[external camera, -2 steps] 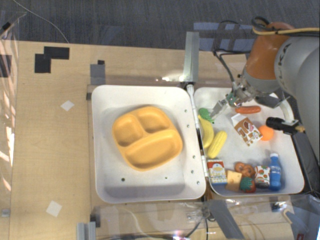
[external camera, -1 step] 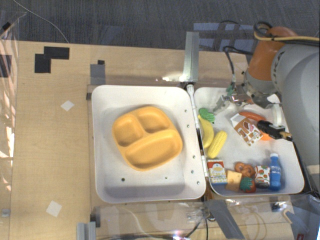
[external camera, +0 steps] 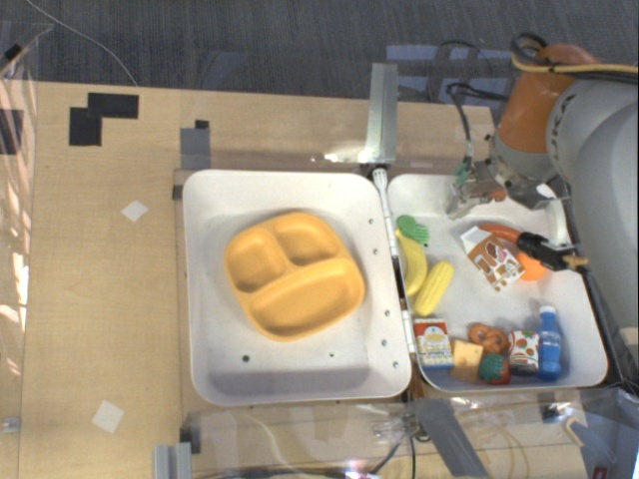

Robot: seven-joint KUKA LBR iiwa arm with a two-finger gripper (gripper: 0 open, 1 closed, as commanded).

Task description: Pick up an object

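Note:
My gripper [external camera: 471,192] hangs over the far part of the right bin [external camera: 589,307], below the orange band of the arm [external camera: 534,103]. Nothing shows in its grasp. Just in front of it and to its right lie a brown and white carton [external camera: 492,256] and an orange carrot [external camera: 532,249]. To the left of the gripper, a green toy [external camera: 413,231] sits by the bin's left wall, with a banana [external camera: 410,263] and a corn cob [external camera: 434,286] below it.
Along the right bin's near edge lie a red box [external camera: 432,343], a cheese cube [external camera: 466,355], a pretzel [external camera: 488,335], a strawberry [external camera: 492,369], a small can [external camera: 523,348] and a blue bottle [external camera: 548,343]. The left bin [external camera: 215,367] holds a yellow divided plate [external camera: 293,274].

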